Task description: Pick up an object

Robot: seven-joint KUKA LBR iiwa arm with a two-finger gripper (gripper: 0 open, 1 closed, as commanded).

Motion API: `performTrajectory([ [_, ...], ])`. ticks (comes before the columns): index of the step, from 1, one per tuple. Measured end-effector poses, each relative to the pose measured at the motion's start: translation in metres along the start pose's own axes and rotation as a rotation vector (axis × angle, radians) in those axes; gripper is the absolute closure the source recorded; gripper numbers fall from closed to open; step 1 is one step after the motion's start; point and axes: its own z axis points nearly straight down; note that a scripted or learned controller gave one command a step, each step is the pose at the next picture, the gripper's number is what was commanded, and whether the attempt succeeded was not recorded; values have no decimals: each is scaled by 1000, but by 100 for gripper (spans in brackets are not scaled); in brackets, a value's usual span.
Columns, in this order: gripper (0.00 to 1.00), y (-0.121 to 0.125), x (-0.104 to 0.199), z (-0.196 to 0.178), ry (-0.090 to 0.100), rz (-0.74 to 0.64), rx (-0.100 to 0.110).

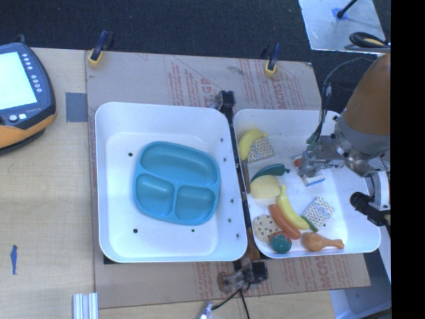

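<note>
Over the right bin (362,241), the gripper (311,167) hangs low near the far-right side, finger opening not discernible and nothing visibly held, while a banana (289,211), carrot (283,222), yellow lemon (263,187) and orange drumstick (321,243) lie clustered nearby; a blue divided tray (176,181) occupies the left bin (113,178).

Glossy white plastic bins (113,178), smooth blue plastic tray (176,182), matt brown cardboard sheet (199,78), pale wood-grain bench (40,198)

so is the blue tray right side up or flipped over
Right side up. The blue tray lies flat in the left bin, its three hollow compartments facing up.
</note>
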Motion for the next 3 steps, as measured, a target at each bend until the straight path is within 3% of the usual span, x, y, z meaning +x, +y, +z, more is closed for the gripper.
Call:
performTrajectory([
  [2,100,3,50,-12,-2,1,-3],
  [3,100,5,53,-12,-3,0,-4],
])
